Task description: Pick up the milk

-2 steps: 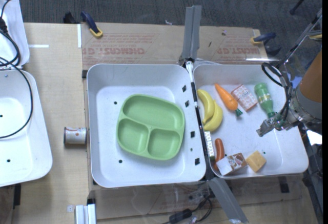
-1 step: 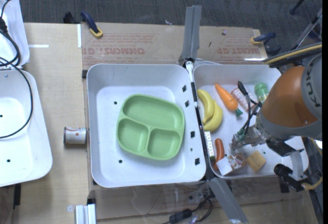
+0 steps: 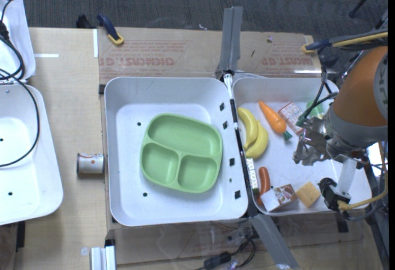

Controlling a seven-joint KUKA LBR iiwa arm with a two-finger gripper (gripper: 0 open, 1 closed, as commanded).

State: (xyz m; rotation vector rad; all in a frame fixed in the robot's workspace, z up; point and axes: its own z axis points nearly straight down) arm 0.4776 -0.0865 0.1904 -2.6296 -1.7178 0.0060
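My claw (image 3: 307, 152) hung over right bin (image 3: 281, 216), grip state unclear; milk (image 3: 279, 196) lay at front edge.

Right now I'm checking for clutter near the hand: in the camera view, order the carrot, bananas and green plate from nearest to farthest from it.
From the hand:
1. Carrot, up and to its left in the right bin.
2. Bananas, along that bin's left wall.
3. Green plate, in the left bin.

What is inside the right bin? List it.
In the right bin: bananas, carrot, sausage, milk carton, cheese block, a packet. The gripper covers the rest.
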